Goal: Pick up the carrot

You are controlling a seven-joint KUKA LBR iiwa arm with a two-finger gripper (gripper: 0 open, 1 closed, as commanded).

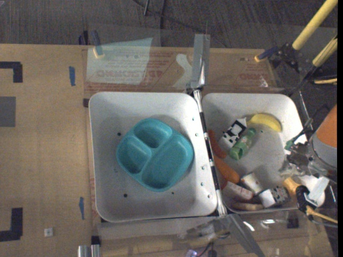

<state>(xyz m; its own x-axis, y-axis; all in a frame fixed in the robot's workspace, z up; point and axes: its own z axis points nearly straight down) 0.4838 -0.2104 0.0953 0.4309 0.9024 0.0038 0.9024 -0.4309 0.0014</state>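
my hand (300, 162) sits at the right edge of the right bin (278, 101), low over its right wall, with my grey arm and its orange band (328, 127) coming in from the right behind it. from this slant i cannot tell how the hand is set, and i see nothing gripped in it.

the carrot (224, 166) lies well apart from my hand, across the bin on its left side. it runs along the wall that divides the two bins, slanting from upper left to lower right, its lower end the brighter orange.

between the carrot and my hand lies a green bottle (242, 144), tilted, with a small black-and-white checked card (233, 130) touching its upper end. a yellow banana (265, 122) rests near the far wall, above my hand and to the left. along the near wall there is a cluster of small things: a pale pinkish block (237, 190) just below the carrot's lower end, a white block (252, 182) beside it, and a small dark-and-white piece (278, 194) nearer to me.

the left bin (107, 111) holds a teal divided plate (155, 153), lying flat near its middle. both bins stand side by side on the brown desk (43, 143), which carries bits of blue tape (72, 75).
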